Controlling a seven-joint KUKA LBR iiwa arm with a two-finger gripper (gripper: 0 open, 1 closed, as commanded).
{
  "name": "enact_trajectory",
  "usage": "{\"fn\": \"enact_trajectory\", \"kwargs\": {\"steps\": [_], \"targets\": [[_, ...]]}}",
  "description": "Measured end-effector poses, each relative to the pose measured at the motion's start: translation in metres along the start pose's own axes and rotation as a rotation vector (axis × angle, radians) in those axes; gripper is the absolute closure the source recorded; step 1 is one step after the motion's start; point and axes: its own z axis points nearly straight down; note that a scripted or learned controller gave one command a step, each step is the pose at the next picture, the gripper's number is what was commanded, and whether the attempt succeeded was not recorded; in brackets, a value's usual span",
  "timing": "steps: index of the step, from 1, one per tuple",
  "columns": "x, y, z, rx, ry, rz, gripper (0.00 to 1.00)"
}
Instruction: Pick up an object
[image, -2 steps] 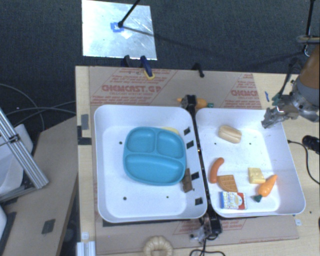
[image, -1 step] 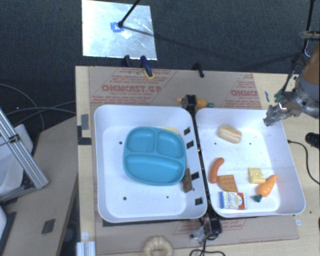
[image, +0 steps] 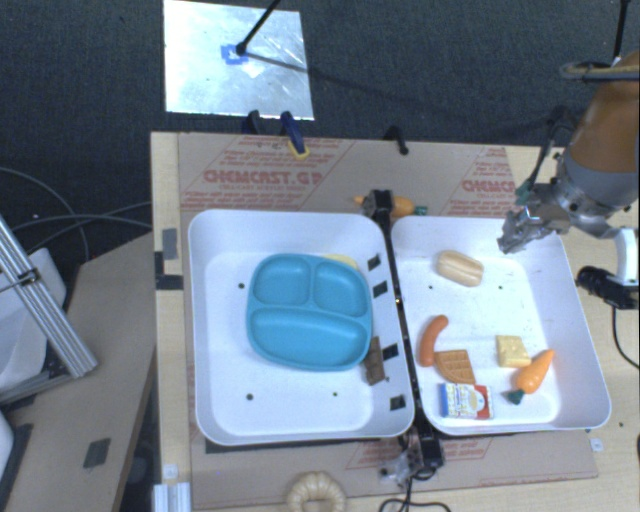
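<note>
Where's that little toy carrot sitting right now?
The carrot lies in the right-hand bin, near its front right corner, just right of the yellow cheese block and well in front of the gripper.

Grey arm (image: 592, 195) with orange band, ending in a metallic tool (image: 518, 232).

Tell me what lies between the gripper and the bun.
Only bare white bin floor lies between the gripper and the bun, as the camera view shows.
</note>
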Motion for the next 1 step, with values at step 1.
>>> {"fn": "enact_trajectory", "kwargs": {"steps": [1], "targets": [[0.0508,0.0204,-0.0006,-0.003,0.0,-0.001,1.0]]}}
